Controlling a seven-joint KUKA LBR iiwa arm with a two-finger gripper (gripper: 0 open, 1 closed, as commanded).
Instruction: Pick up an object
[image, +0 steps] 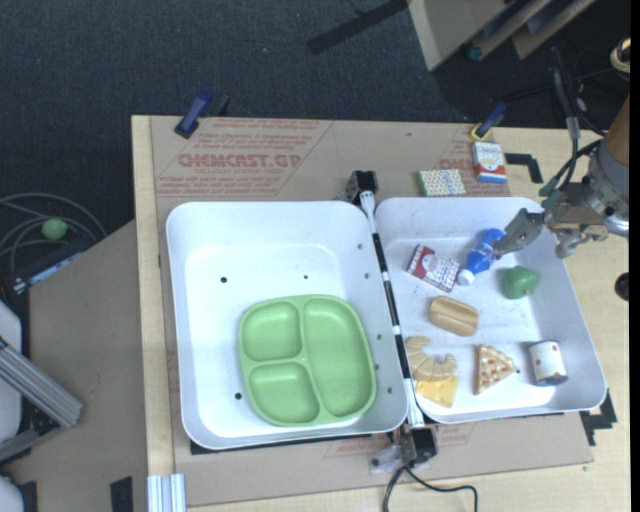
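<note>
Claw (528, 228) sits above the blue bottle (483, 251), grip state unclear, so you should center it, then descend straight.

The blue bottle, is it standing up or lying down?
Lying down. The blue bottle rests on its side in the right bin, white cap end pointing toward the red-and-white carton.

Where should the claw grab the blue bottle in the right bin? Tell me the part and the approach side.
Grip the blue bottle across the middle of its body, coming from above. It lies on its side, slanting toward the red-and-white carton at its cap end, so the fingers should close across its narrow width. The claw sits just right of it.
</note>
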